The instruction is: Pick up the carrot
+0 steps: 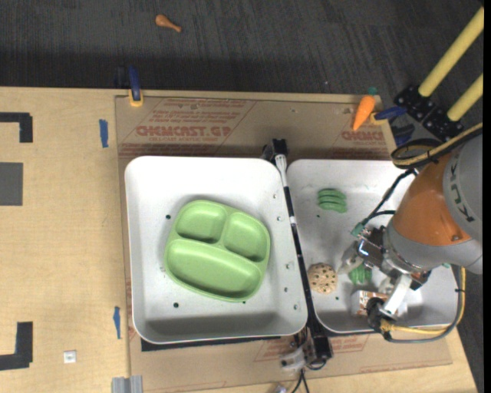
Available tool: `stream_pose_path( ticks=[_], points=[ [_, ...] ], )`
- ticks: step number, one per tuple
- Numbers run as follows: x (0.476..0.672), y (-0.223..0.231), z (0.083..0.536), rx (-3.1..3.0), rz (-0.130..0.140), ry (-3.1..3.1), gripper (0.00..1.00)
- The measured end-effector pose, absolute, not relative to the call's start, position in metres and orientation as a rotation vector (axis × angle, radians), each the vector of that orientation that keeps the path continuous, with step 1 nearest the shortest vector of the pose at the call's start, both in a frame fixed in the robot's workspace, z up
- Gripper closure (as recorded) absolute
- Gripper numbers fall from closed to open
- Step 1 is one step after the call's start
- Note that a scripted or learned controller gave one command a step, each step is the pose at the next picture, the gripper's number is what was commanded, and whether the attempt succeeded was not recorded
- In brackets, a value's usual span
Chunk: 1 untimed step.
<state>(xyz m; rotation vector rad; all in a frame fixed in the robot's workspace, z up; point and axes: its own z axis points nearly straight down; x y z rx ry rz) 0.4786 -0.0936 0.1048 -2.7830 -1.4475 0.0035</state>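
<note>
A small orange carrot (363, 112) with a green top lies on the cardboard bench behind the right bin (349, 178), outside it, near a blue clamp. My gripper (371, 290) is low inside the right bin, toward its front, well away from the carrot. Wrist and cables cover the fingertip area. A small green item (358, 272) pokes out from beneath the wrist at its left side.
The left bin (146, 199) holds a green divided plate (219, 247). In the right bin lie a green ridged piece (332, 200) and a chocolate-chip cookie (322, 278). An orange scrap (167, 23) lies on the floor beyond the bench. Yellow poles (453, 54) stand at the back right.
</note>
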Motion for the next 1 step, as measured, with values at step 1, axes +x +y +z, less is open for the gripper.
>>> stream_pose_path(
  ticks=[1],
  points=[
    [0.4834,-0.1205,0.0903,-2.389,-0.015,-2.043,0.0]
  ],
)
